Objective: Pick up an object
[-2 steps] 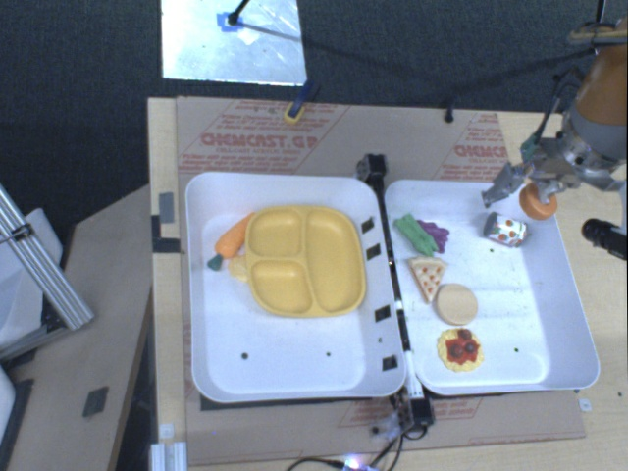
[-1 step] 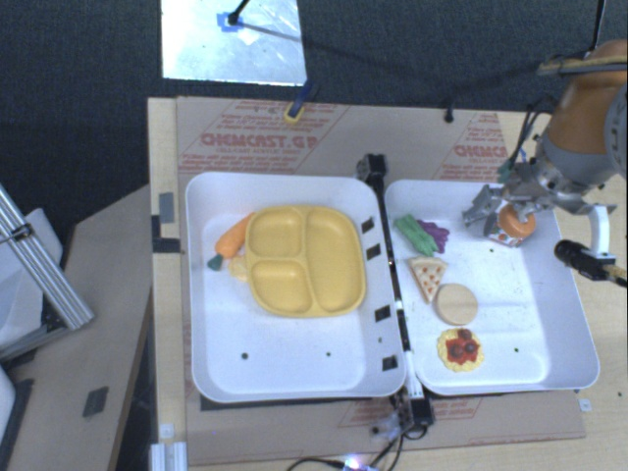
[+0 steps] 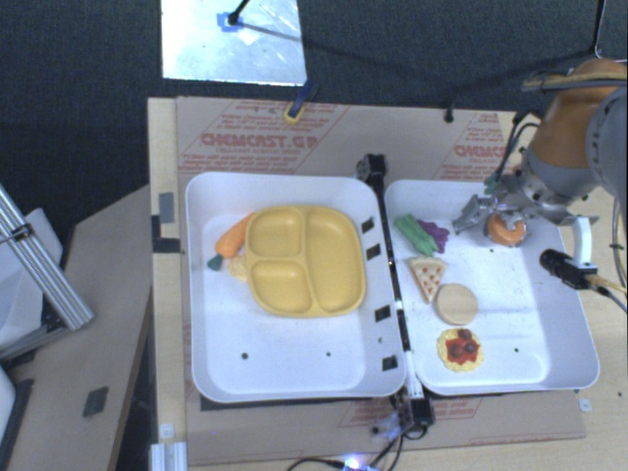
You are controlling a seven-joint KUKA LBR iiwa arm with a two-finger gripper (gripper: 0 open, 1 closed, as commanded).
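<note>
reaching from right | pincer [image 3: 488, 216] low over right bin [image 3: 564, 361] | beside orange toy [image 3: 508, 230]

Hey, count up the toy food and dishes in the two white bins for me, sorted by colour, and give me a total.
Yellow: 1, the divided plate
Orange: 2, the carrot and the round piece by the tool
Green: 1, the pod
Purple: 1, the piece beside the pod
Tan: 2, the wedge and the disc
Yellow with red: 1, the tart
Total: 8
</note>
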